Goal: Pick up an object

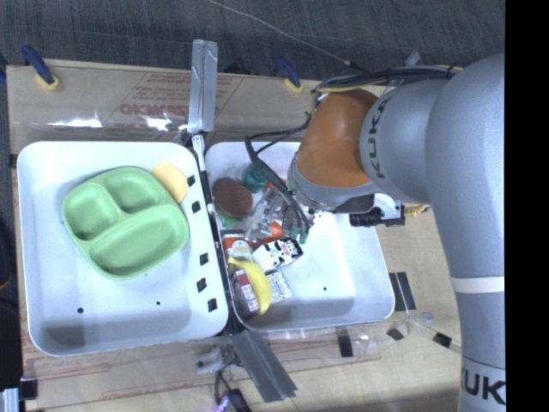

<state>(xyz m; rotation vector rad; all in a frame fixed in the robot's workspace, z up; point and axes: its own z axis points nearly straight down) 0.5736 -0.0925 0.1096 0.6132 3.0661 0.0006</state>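
Bench: two white bins, right bin (360,303) as landmark. Gripper (276,217) low over its left-side clutter, jaw state indiscernible; banana (255,283) near its front-left corner. Green divided plate (126,220) in the bin left of it.

"KUKA" lettering on the arm (403,144)

A robotics lab: a KUKA arm (463,187) reaches over two white bins (51,316) taped and clamped with blue clips (39,65) to a cardboard-covered bench (129,101), with a cable (257,20) trailing across grey carpet.
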